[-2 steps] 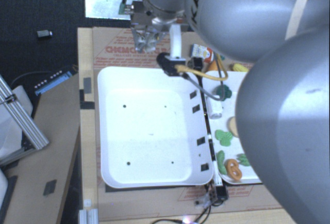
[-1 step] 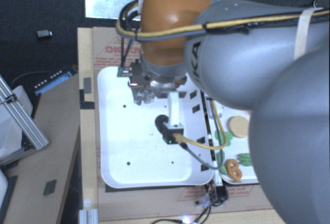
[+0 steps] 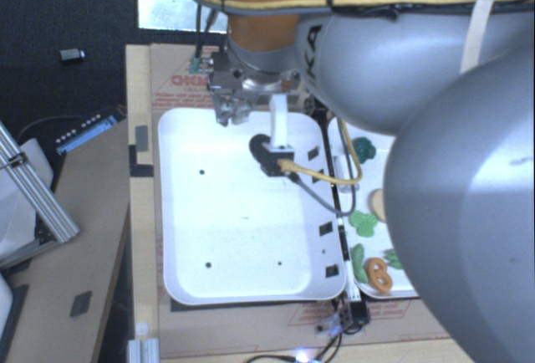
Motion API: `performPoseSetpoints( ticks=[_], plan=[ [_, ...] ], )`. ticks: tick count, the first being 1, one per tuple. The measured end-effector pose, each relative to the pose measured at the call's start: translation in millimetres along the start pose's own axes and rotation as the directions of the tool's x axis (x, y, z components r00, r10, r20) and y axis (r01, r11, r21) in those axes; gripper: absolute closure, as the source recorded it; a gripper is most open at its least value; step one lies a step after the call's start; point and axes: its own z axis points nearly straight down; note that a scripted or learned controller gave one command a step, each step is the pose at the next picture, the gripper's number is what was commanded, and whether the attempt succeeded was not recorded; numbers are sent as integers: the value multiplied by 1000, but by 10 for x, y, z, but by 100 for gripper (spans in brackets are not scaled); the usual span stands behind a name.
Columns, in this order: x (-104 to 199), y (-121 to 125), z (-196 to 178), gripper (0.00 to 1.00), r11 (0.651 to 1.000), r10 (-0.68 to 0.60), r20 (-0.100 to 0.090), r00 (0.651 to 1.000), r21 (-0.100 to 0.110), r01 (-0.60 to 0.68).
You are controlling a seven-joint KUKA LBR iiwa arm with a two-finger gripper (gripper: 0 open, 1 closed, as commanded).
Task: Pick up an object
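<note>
My gripper [image 3: 225, 113] hangs over the far edge of the left white bin [image 3: 170, 211], close to its back rim, and nothing shows beneath it on the bin floor there. In the right bin [image 3: 378, 171], mostly hidden by the grey arm, lie a dark green piece [image 3: 364, 150], a lighter green piece [image 3: 364, 224], a beige rounded thing [image 3: 378, 204] and an orange pretzel-shaped thing [image 3: 378, 274]. All of these are well to the right of the gripper and nearer the front.
The arm's large grey links cover most of the right bin and the right side of the view. A cardboard sheet [image 3: 180, 85] lies under the bins. Metal rails [image 3: 33, 202] stand to the left of the bench.
</note>
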Motion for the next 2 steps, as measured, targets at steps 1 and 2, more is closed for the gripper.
performPoseSetpoints(
  ticks=[1, 2],
  plan=[
    [1, 599, 78, 100, 1000, -4, 0, 1000, -1, 4],
    [9, 568, 385, 100, 1000, -4, 1, 1000, 5, 4]
  ],
)
